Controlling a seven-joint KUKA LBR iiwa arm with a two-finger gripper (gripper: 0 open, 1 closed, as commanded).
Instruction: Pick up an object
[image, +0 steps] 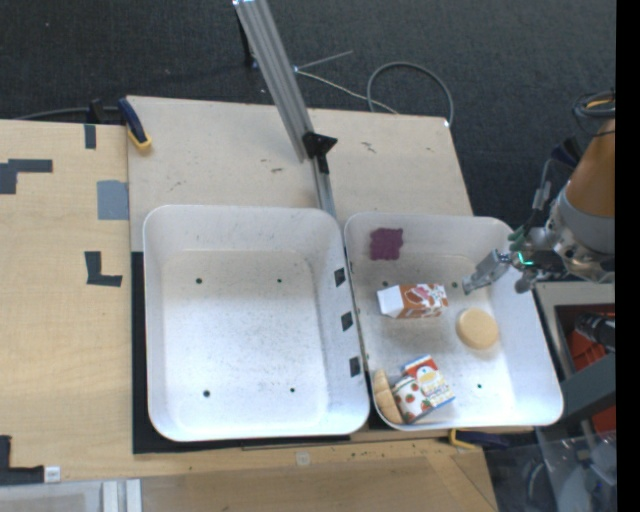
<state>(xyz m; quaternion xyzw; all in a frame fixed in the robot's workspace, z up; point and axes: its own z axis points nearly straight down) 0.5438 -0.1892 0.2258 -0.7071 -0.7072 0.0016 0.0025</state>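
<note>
End effector (507, 270) above right bin (530, 400)

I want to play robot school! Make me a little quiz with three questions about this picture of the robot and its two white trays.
1. True or false: the purple square lies in the left bin.
2. Which thing lies closest to the gripper?
A. the purple square
B. the round yellow thing
C. the small box at the bin's near edge
3. Fill in the word: the gripper hangs over the ____ bin.

Key
1. False. It lies in the right bin, near the far wall.
2. B. The round yellow thing lies just below the gripper in the picture.
3. Right.
</note>
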